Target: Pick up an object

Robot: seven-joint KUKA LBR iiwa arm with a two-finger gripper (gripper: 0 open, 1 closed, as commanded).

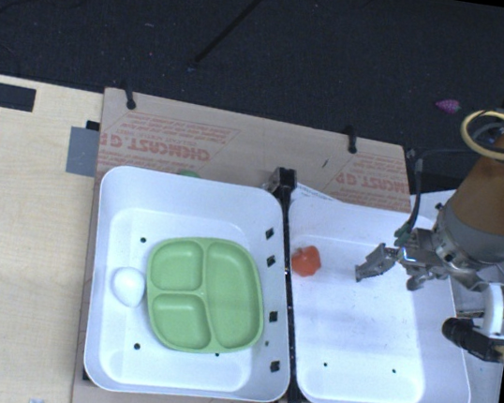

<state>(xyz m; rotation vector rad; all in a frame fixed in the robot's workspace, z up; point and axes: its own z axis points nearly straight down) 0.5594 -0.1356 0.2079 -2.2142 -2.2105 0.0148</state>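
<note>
Your gripper [377,265] hangs over the right bin [376,377], its fingers [369,268] spread apart with nothing between them and touching nothing you can see. The orange object [306,260] lies near the bin's left wall, well apart from the fingers. The left bin [105,353] holds a green tray [204,294] and a white ball [128,285].
</note>
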